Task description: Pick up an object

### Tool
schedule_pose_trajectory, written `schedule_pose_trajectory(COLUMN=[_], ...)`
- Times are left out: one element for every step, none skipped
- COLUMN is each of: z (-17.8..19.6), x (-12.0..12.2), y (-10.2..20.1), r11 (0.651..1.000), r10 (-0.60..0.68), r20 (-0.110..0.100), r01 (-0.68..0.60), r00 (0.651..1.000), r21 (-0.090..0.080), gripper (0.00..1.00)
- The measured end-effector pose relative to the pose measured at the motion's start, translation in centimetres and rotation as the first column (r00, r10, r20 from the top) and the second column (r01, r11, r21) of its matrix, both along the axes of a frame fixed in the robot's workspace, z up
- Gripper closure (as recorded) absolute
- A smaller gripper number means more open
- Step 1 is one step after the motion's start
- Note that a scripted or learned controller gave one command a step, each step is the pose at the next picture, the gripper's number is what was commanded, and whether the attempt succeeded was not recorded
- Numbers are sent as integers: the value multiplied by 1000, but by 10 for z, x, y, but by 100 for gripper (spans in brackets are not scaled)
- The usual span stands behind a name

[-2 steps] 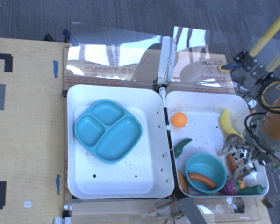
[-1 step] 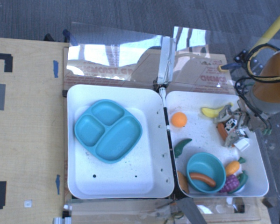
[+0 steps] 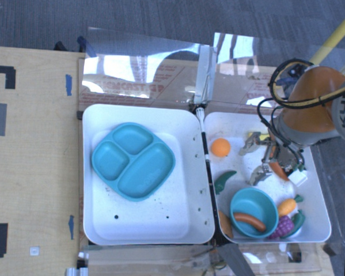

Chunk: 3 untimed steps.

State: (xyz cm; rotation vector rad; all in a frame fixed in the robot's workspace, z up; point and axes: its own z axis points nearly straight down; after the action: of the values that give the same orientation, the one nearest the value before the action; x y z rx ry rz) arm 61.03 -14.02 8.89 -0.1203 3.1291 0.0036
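Orange, a small ball (image 3: 220, 148) sits in the right bin (image 3: 322, 200) toward nine o'clock from the gripper (image 3: 257, 159), near but apart; the jaws stand spread wide, nothing between them, over bare floor.

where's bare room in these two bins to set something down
Left white bin: bare floor in front of and right of the blue divided plate. Right white bin: a small patch around the orange ball. Its front is crowded by the blue bowl, toy foods and gripper.
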Motion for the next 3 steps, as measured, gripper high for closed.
schedule_pose_trajectory(z=[0, 15, 13], x=[-46, -40, -41], y=[-58, -56, -55], r11=[999, 999, 999], r10=[45, 48, 48], r20=[-1, 13, 11], r01=[-45, -48, -48], r00=[999, 999, 999], r21=[-6, -8, -7], gripper=[0, 100, 0])
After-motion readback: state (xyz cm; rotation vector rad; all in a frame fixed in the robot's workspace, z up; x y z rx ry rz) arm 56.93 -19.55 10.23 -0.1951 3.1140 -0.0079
